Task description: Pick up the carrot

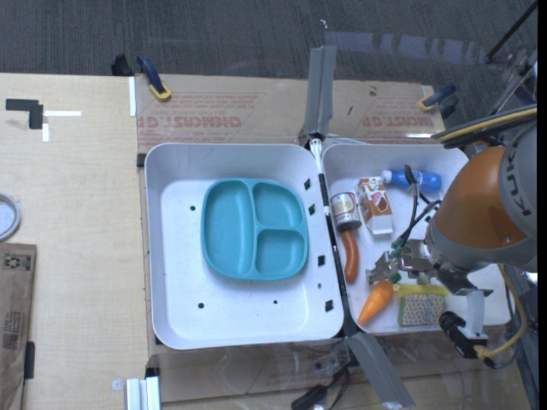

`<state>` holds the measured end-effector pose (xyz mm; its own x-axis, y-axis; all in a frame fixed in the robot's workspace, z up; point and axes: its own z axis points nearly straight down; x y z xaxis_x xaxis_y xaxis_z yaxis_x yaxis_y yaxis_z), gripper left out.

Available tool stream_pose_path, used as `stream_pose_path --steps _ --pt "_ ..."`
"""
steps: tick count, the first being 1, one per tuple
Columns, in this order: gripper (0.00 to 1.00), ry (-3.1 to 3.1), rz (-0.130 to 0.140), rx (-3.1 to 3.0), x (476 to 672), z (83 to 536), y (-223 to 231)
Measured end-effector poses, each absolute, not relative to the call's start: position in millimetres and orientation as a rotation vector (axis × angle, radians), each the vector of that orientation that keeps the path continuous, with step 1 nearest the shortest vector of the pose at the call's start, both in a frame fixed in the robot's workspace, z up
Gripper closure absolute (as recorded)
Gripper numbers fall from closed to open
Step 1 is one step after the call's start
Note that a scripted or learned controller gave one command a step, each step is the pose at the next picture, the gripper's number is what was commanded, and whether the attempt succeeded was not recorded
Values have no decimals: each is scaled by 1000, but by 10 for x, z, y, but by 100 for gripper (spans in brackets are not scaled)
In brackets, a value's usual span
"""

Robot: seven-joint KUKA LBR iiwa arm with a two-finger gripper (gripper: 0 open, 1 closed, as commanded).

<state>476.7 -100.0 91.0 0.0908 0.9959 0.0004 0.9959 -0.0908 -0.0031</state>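
Two white bins sit side by side on the table. Right bin contains the carrot; the end effector sits at its top end, finger state indeterminate.

The surface is light wood. Two white bins sit on it side by side, the left bin and the right bin. A brown cardboard sheet lies under them. A roll of tape rests at the left edge
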Motion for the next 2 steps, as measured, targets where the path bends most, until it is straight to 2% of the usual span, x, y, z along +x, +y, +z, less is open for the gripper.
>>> stream_pose_path --steps 1,2 --pt "100 -2111 3 -2324 4770 996 -1010" --pt "100 -1857 5 -2534 5029 1908 -376"
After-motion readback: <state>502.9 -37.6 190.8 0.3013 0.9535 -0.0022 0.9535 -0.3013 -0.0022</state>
